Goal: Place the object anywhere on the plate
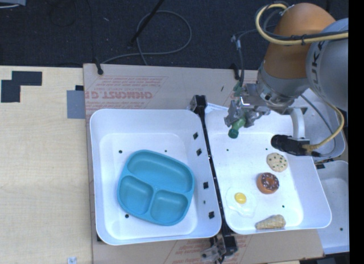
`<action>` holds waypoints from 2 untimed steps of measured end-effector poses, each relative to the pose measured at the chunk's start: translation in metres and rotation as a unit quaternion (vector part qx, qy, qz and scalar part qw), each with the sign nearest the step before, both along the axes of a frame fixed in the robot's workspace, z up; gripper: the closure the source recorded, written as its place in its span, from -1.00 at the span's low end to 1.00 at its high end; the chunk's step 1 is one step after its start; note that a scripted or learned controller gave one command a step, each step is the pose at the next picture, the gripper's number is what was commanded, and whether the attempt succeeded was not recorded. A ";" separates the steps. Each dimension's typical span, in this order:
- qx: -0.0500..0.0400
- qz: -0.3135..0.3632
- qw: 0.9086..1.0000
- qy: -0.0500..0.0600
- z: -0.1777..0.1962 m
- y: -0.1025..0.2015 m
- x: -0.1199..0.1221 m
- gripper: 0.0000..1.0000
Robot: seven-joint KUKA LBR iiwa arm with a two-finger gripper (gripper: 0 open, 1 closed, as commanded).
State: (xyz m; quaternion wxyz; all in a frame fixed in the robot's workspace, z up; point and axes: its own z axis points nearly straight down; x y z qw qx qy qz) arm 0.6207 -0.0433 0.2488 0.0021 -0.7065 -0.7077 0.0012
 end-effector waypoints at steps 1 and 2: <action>0.000 0.000 1.000 0.000 -0.017 0.048 0.000 1.00; 0.000 0.000 1.000 0.000 -0.025 0.093 0.003 1.00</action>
